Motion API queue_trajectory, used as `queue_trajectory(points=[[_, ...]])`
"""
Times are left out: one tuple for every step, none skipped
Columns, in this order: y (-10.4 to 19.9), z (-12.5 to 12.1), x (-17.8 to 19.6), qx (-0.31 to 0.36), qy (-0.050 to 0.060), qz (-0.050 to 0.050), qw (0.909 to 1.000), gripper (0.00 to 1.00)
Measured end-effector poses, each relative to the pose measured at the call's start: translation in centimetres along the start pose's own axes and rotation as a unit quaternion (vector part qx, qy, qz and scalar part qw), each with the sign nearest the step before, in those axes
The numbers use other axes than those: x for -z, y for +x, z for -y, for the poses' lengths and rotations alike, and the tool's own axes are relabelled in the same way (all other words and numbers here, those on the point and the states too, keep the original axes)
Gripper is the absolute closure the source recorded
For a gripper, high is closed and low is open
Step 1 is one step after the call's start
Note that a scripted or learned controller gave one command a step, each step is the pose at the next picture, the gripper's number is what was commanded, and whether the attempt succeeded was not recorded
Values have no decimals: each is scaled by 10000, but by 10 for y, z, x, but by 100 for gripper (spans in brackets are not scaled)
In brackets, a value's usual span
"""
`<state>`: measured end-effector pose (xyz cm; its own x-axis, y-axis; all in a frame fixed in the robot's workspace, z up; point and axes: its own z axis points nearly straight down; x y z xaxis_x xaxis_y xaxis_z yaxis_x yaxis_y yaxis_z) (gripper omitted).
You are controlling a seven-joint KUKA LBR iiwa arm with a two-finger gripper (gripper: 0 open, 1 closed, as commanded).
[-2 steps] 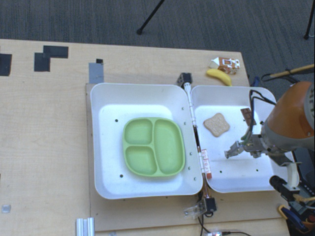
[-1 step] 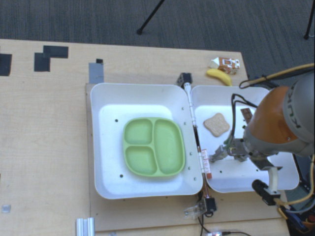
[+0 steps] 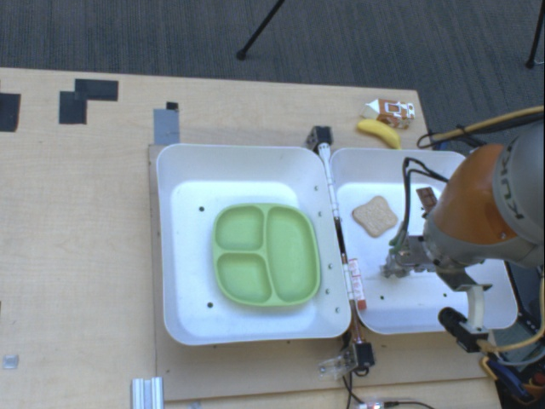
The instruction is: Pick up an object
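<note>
A slice of tan toast (image 3: 375, 216) lies flat in the upper left part of the right bin (image 3: 375, 309). A small brown item (image 3: 426, 198) sits near the arm in the same bin. My gripper (image 3: 398, 263) hangs low over the bin floor, just below and to the right of the toast, and apart from it. The grey arm with its orange band (image 3: 475, 204) covers the right half of that bin. A green divided plate (image 3: 266, 255) rests in the middle of the left bin (image 3: 183, 228).
A yellow banana (image 3: 378, 131) and a small snack packet (image 3: 393, 109) lie on the bench behind the right bin. A ridge with a red-and-white label (image 3: 352, 279) separates the bins. Cables (image 3: 426, 170) loop near the arm.
</note>
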<state>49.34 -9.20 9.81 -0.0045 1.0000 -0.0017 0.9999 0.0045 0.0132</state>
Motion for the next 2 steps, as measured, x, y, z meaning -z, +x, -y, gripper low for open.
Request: queue_trajectory(points=[[0, 0, 0, 2, 2, -1, 10000, 0], [1, -2, 10, 17, -13, -5, 10000, 100]])
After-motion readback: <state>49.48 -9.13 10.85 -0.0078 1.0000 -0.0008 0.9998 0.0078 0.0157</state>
